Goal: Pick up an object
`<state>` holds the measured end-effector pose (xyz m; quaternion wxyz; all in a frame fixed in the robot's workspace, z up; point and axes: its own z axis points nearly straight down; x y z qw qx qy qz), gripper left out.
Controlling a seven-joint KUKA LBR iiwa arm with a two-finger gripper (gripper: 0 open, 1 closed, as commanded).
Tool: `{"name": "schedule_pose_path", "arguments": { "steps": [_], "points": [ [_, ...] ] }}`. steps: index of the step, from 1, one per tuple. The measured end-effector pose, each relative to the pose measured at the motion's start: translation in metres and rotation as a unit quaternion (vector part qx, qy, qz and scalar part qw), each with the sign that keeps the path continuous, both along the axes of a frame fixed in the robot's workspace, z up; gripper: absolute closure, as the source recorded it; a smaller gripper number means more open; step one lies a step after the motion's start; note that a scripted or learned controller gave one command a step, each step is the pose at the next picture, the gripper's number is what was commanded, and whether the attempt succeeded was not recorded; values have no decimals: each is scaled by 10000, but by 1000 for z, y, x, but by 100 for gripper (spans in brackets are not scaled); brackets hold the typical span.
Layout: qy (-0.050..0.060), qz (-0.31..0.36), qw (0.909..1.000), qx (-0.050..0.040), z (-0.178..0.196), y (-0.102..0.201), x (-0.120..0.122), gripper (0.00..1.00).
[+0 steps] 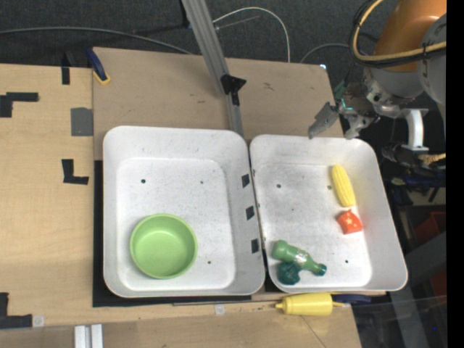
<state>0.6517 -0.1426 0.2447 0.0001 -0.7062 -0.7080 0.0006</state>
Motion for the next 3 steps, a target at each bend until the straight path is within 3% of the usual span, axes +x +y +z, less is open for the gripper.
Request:
{"name": "schedule_pose_path", "arguments": {
  "steps": [1,3],
  "points": [
    [2,-1,10000,-2,0,0,0,0],
    [29,-5,10000,-1,-113,-5,-9,0]
  ]
}}
